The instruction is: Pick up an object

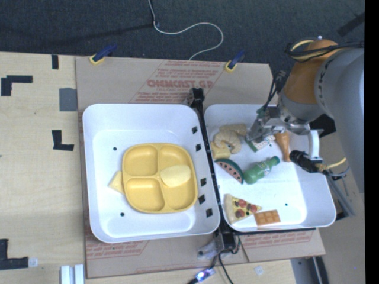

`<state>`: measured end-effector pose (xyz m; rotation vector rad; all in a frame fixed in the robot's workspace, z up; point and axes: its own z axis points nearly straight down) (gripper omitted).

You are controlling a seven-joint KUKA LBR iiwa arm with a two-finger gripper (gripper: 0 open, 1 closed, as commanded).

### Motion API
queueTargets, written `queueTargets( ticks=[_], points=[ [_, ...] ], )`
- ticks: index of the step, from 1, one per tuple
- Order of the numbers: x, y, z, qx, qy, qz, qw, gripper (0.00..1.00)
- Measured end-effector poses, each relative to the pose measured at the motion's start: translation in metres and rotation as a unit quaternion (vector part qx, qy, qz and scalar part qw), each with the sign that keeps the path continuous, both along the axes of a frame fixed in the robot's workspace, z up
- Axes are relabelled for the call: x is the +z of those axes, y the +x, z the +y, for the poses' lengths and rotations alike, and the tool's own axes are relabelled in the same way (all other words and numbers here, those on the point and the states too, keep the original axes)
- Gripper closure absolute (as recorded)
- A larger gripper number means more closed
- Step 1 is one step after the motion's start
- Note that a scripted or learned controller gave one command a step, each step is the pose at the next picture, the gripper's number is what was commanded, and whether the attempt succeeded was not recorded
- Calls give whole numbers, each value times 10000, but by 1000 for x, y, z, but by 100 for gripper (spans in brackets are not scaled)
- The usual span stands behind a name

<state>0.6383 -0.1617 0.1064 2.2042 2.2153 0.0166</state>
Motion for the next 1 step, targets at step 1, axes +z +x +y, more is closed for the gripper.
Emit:
queueTargets(
  ticks=[1],
  points=[
    [51, -1, -9, -15, 17, 86, 10000, 100]
  ],
)
